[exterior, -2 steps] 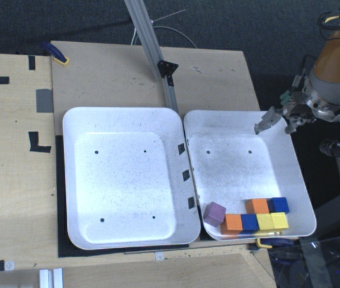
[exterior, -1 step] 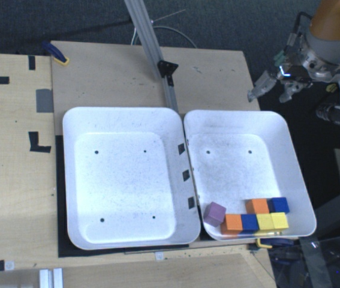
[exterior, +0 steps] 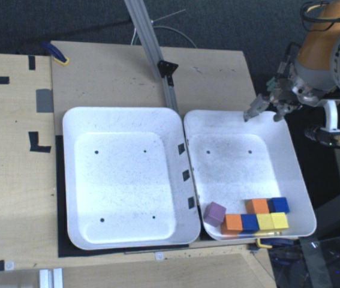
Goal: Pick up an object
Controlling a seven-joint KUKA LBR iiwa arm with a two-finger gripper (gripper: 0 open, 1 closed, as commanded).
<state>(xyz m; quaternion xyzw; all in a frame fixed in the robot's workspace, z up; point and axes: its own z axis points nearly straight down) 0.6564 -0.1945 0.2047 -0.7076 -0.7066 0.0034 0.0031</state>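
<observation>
Gripper (exterior: 264,111), spread and holding nothing, hovers over the right bin's (exterior: 295,167) far rim, well apart from the blocks (exterior: 256,216).

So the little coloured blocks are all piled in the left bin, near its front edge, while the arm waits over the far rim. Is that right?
Not quite: the camera view shows the blocks in the right bin, not the left, near its front edge. The gripper is indeed over that bin's far rim.

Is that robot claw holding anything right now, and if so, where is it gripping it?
Nothing is held. The two-finger gripper hangs over the right white bin's far rim, apart from the small coloured blocks at the near edge.
</observation>
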